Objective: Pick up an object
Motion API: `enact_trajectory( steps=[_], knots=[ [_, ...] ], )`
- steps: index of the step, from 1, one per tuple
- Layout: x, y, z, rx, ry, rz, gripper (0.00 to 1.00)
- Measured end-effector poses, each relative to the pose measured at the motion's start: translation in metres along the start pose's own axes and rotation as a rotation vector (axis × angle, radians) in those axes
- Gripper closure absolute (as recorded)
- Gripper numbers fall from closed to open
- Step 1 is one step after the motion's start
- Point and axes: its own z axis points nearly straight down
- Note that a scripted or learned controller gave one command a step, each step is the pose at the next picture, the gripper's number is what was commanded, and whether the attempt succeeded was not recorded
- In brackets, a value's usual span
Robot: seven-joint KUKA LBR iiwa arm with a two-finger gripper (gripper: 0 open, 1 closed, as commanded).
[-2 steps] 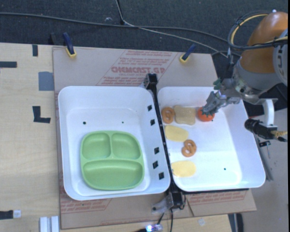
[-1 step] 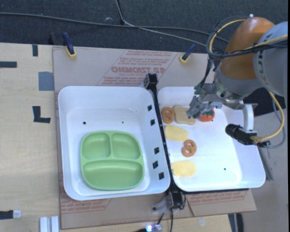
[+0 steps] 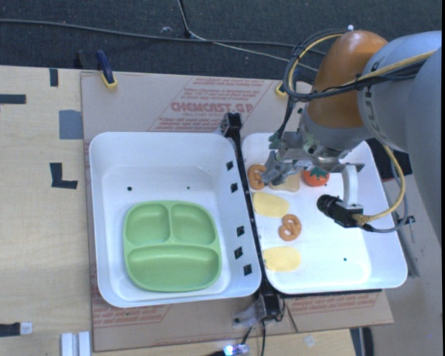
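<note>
Left bin (image 3: 104, 199): green divided plate (image 3: 172, 245) flat on floor, toward front edge; not in pick zone.

Right bin (image 3: 386, 265), left edge: small orange ring (image 3: 257, 175) near back-left corner, pale yellow slice (image 3: 271, 204) below, pretzel (image 3: 290, 228) mid-floor, second yellow slice (image 3: 282, 258) toward front edge. Spread apart, each reachable singly.

Gripper (image 3: 276, 173) lowered over back-left corner, just beside ring, likely pick target. Grip state: cannot tell, tips blurred.

Red tomato-like piece (image 3: 316, 175) near back edge, partly under wrist.

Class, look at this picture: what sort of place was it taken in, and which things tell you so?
Probably a robotics lab test bench: a grey robot arm reaches over two white bins, loose cables trail across the dark floor, and toy food such as a pretzel lies there.
</note>
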Motion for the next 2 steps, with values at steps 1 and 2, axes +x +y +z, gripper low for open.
enact_trajectory(
  steps=[1, 2],
  knots=[
    [0.057, 0.002, -0.008, -0.002, 0.001, -0.002, 1.0],
    [0.112, 0.001, -0.003, 0.0, 0.0, -0.001, 1.0]
  ],
)
